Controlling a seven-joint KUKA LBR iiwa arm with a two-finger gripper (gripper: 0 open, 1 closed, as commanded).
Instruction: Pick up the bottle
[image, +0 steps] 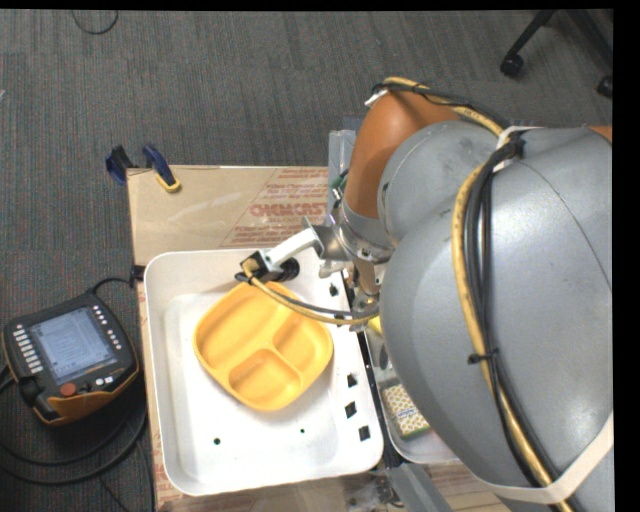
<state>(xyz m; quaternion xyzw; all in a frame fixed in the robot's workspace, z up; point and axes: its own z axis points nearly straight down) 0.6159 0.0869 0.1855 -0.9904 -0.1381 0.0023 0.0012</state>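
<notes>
The grey arm (500, 300) with its orange band (395, 150) looms over the right bin (425, 450) and hides most of it. Its wrist points down near the seam between the two bins, and the gripper (357, 280) sits low at the left bin's right wall, largely covered by the arm. A white bracket with a black tip (268, 262) and a yellow cable stick out from the wrist over the left bin's back edge.
A yellow divided plate (262, 350) lies in the left bin (190, 440). A small checkered packet (403, 408) rests in the visible strip of the right bin. A cardboard sheet (220, 205) with a blue clamp (140, 165) lies behind; a teach pendant (65, 350) sits on the floor at left.
</notes>
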